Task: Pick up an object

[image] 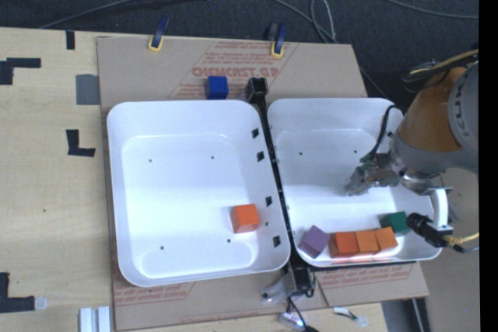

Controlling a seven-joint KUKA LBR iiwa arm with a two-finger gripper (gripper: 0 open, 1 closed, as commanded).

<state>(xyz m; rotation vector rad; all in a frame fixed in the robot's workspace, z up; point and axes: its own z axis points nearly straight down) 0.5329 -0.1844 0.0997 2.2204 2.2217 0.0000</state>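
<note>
Blocks [362, 242] just below gripper [359, 183] (right bin [327, 124]).

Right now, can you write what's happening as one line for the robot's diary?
tool over right bin | near edge: purple block, orange blocks, green block | left bin: orange cube | nothing lifted

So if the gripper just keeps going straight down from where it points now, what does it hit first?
Most likely bare floor of the right bin. The gripper hangs over open white floor, with the purple block and the row of orange blocks nearer the front wall. Depth from this slanted view is uncertain.
</note>
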